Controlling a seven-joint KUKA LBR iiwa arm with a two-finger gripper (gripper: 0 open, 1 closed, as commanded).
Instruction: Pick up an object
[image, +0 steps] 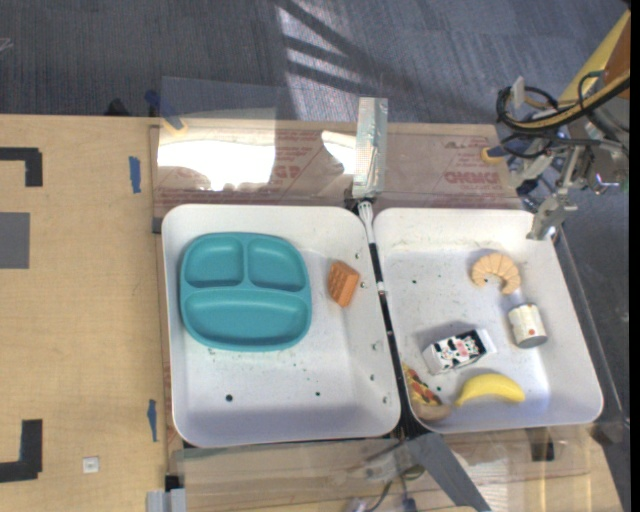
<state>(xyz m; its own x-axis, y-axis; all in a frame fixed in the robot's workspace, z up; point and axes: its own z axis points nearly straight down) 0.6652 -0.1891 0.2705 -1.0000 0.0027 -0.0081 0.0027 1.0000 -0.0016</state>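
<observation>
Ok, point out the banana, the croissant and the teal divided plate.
banana (490, 390): camera view, middle of its yellow body.
croissant (497, 268): camera view, centre of its curved back.
teal divided plate (244, 318): camera view, floor of its large lower compartment.

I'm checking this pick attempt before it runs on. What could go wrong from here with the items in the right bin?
The banana, the black-and-white carton and the colourful item in the corner lie close together, so a descent there might nudge a neighbour. The small white cylinder lies on its side and may roll away. The gripper hangs near the right bin's far rim, so a careless descent could clip it.
</observation>
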